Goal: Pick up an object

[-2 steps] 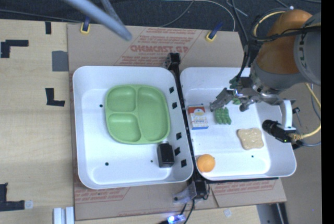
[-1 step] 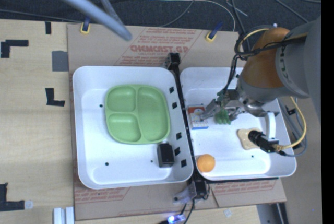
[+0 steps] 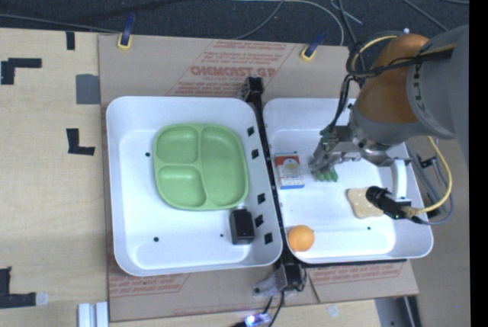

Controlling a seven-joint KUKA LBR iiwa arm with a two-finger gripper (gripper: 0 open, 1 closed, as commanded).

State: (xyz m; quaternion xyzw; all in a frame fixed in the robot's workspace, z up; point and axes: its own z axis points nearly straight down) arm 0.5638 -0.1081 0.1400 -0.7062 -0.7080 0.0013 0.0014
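Since the gripper point(image 3: 326, 164) hangs low in the right bin point(image 3: 396, 245) over a small green object point(image 3: 329, 174), probably its target, I cannot tell its grip state; card point(image 3: 289, 170) lies beside.

Reaching in from the right, grey arm point(image 3: 438, 85) w/ orange band above wrist, bent down twd centre of view. Gripper point(image 3: 326, 162) low at the arm's left end, pointing down and left. Finger state too small and blurred to tell.
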